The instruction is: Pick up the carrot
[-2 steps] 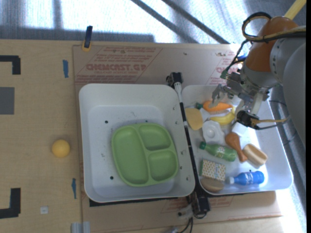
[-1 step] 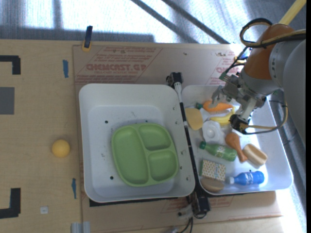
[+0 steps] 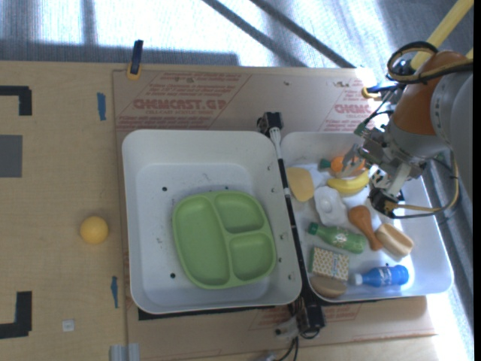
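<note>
Table [image 3: 60, 201], tan, cardboard sheet under both bins. Far left, on the bare table: one yellow ball [image 3: 95, 230], well apart from the bins. Left bin [image 3: 143, 164], white and shallow: one green divided tray [image 3: 224, 238] with three compartments, lying flat near the bin's middle. Right bin [image 3: 432, 262], white, touching the left bin along a shared black divider: pale yellow wedge [image 3: 301, 184] against the bin's left wall; white lumpy item [image 3: 328, 204] just beside it; green bottle [image 3: 338, 238] lying on its side; checkered cracker-like square [image 3: 329, 262] resting on a brown round piece [image 3: 326, 285] at the near wall; blue bottle with white cap [image 3: 383, 277] lying along the near edge; brown drumstick-shaped item [image 3: 361, 218] touching a bread-roll item [image 3: 394, 240]; yellow banana [image 3: 350, 182] towards the far side. Carrot [image 3: 340, 162], orange, at the far part of the right bin, just beyond the banana and partly hidden under the tool. Tool [image 3: 367, 159], on the grey arm entering from the right, low over the carrot and banana; whether it is released or clenched cannot be told.
</note>
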`<state>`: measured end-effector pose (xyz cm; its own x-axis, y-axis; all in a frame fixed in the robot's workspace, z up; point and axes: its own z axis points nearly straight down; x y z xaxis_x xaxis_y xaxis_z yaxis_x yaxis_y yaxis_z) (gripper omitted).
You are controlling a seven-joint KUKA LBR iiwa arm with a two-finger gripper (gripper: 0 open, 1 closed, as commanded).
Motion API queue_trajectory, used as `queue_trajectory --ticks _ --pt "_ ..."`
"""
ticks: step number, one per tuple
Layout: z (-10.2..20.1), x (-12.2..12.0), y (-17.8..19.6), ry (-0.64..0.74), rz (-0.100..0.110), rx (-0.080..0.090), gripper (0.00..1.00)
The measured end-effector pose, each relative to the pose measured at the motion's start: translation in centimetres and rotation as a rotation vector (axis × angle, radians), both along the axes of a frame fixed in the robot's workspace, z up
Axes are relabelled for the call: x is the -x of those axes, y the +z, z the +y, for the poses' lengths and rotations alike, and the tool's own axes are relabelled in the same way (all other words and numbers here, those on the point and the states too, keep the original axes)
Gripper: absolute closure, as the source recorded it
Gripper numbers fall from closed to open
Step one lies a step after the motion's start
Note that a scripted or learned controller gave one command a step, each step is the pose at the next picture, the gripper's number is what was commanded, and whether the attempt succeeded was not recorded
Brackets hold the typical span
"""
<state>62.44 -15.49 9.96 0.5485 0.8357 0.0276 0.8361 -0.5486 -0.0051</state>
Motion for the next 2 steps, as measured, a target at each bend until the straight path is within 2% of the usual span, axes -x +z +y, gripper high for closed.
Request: queue_trajectory --ticks 1,2 --pt "-0.34 0.25 0.27 -0.001 0.001 0.016 1.0" --pt "0.07 0.15 0.27 0.001 0.002 0.007 0.0"
